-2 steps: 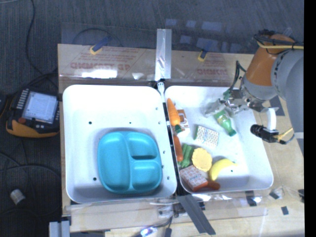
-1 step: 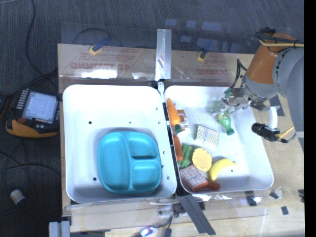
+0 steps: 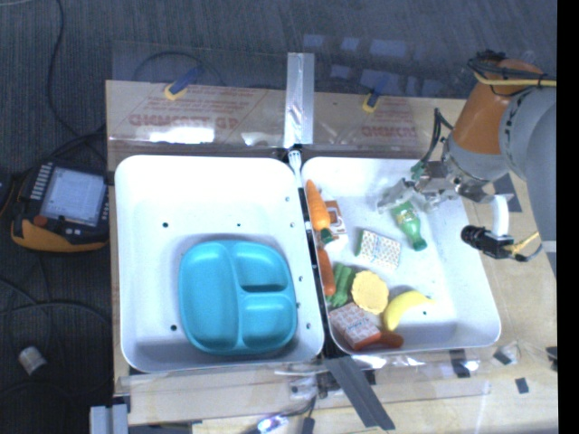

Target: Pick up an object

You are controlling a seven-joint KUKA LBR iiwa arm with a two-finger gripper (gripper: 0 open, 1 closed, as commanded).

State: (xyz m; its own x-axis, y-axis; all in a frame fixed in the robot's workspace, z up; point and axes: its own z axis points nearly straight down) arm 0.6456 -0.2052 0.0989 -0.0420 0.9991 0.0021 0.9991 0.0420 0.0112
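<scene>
Green bottle (image 3: 411, 225) in right bin (image 3: 470, 287), just below gripper (image 3: 418, 193), grip state unclear

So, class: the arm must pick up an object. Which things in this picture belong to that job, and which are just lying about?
Job:
tool
green bottle
banana
carrot
yellow round piece
patterned packet
right bin

Lying about:
blue tray in the left bin
handheld screen on the floor
</scene>
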